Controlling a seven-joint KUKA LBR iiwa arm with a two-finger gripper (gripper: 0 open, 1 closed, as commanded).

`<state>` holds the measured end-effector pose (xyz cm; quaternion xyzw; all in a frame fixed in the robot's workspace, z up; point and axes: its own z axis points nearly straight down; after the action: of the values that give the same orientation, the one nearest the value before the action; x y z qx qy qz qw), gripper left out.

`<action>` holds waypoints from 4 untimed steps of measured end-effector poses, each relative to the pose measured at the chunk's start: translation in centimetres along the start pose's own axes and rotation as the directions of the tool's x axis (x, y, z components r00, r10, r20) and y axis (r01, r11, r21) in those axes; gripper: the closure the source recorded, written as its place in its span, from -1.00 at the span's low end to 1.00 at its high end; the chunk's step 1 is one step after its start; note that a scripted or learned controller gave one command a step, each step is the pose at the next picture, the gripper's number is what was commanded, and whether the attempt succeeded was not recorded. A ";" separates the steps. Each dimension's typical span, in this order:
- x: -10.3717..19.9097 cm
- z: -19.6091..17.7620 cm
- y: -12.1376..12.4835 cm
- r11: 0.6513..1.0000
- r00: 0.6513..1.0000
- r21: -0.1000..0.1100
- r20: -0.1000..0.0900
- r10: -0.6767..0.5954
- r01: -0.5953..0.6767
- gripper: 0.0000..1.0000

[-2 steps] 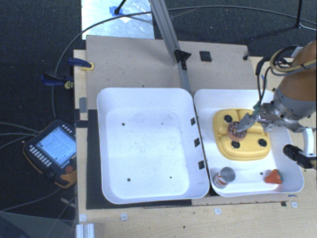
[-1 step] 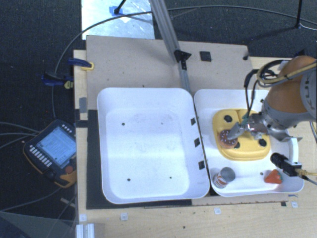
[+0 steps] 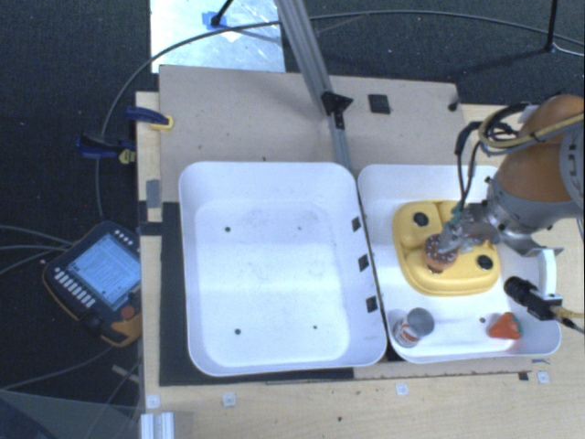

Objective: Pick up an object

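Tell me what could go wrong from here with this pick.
1. The gripper sits over the wide yellow toy, atop a small brown object; a grasp there may slip or catch both.
2. Lifting the toy could drag it against the right bin wall.
3. The cup and the orange piece lie close by and may get knocked.

- The arm [image 3: 548, 167] reaches from the right over the right bin [image 3: 384, 190].
- Its hand [image 3: 448, 245] sits low over a yellow toy [image 3: 416, 245].
- A small can [image 3: 411, 326] and an orange piece [image 3: 503, 326] lie near the bin's front edge.
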<state>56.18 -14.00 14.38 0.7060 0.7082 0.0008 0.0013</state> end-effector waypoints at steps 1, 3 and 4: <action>0.2 -4.5 -0.5 1.000 1.000 -0.001 0.000 -0.001 0.001 1.00; -0.8 -14.2 -0.1 1.000 1.000 -0.003 0.001 -0.002 0.002 1.00; 4.1 -12.4 -1.2 1.000 1.000 0.003 -0.002 -0.005 0.005 1.00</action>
<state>54.91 -9.84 26.81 0.7042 0.7100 0.0003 -0.0004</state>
